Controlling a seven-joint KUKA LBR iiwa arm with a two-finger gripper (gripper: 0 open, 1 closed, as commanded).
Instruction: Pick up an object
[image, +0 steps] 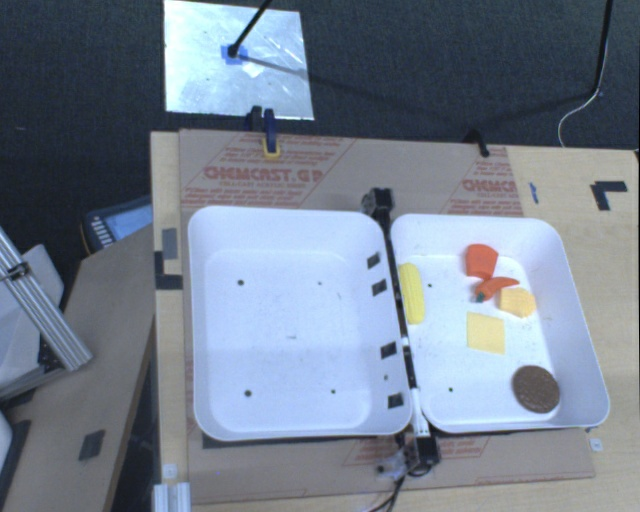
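The right bin (575, 290) holds several small objects. A yellow corn cob (411, 292) lies along its left wall. An orange piece (481, 260) sits near the back, with a small carrot (494, 289) just below it. Beside the carrot rests a yellow-orange block (518, 301). A flat pale yellow slice (487, 333) lies in the middle, and a round brown cookie (536, 389) sits at the front right corner.
The left bin (205, 300) stands beside the right one, joined by black clips (388, 350) along the shared wall. A cardboard sheet (300, 165) lies under both bins. A shiny metal plate (237, 60) lies on the dark floor behind.
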